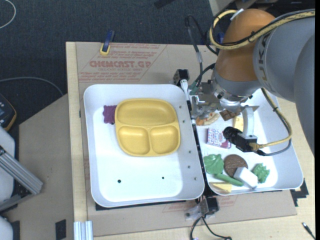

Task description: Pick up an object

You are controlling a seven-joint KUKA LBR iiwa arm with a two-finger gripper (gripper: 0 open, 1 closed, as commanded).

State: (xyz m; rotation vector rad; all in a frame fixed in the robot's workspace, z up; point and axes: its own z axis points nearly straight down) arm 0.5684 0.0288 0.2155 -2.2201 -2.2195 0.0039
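Note:
The right bin holds several toy food pieces. Among them are a pink and white packet, a brown round cookie, a green leafy piece, a white block, a small green piece and a yellow wedge. My gripper hangs low over the bin's far left part, under the grey wrist and orange band. It is directly above a tan and orange piece. The wrist hides the gripper's tip and whatever is under it.
The left bin bears a yellow divided plate with a small purple piece at its left side. A black cable plug hangs off the arm over the right bin. A cardboard sheet lies behind the bins.

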